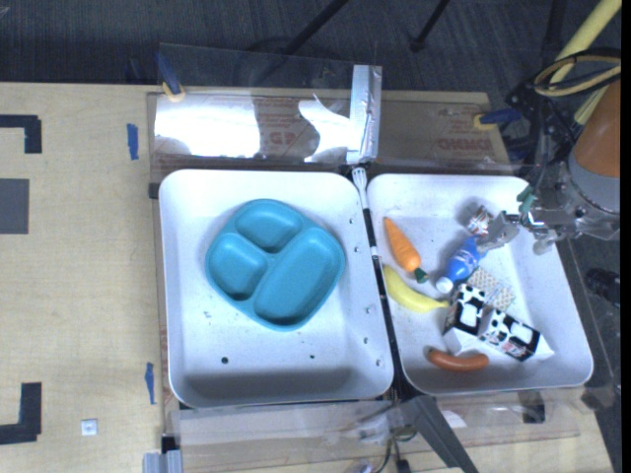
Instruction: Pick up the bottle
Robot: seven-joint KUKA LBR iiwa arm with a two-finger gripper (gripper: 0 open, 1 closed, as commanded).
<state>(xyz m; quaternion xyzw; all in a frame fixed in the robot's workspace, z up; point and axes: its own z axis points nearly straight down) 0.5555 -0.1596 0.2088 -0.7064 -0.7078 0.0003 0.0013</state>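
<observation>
The bottle [461, 264] is small and blue with a white cap. It lies tilted in the middle of the right white bin [572, 313], cap end towards the banana. My gripper [527, 227] is at the bin's upper right, above and to the right of the bottle and apart from it. A small red-and-silver object [478, 222] lies just to the gripper's left, between it and the bottle's upper end.
An orange carrot [401, 245] and a yellow banana [414, 293] lie left of the bottle. A black-and-white carton [490, 324] and a sausage [456, 360] lie below it. The left bin [187, 343] holds a blue divided plate [275, 262].
</observation>
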